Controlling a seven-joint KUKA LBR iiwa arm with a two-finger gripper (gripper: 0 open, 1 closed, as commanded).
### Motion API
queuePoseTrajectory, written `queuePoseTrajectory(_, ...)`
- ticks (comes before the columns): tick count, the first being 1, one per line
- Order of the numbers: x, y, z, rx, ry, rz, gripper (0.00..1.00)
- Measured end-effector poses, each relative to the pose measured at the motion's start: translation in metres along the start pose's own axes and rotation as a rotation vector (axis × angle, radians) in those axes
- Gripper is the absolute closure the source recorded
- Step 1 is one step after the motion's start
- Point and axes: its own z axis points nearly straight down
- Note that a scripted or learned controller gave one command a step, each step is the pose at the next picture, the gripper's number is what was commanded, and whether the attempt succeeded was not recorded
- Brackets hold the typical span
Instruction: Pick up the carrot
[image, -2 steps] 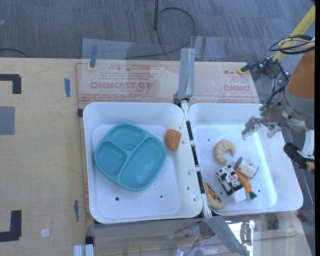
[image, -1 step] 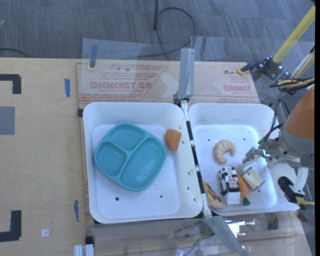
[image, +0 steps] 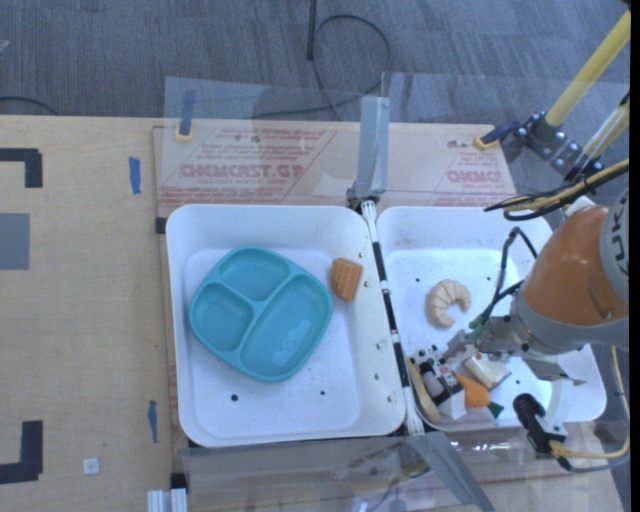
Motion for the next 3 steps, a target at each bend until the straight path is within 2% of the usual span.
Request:
queuePoseTrajectory(1, -0.011, 0.003, 0.0, -0.005, 0.002, -0.277, 0.0)
queuePoseTrajectory(3, 0.004, 0.004, -0.001, -0.008, -0.007, -1.04, 0.0)
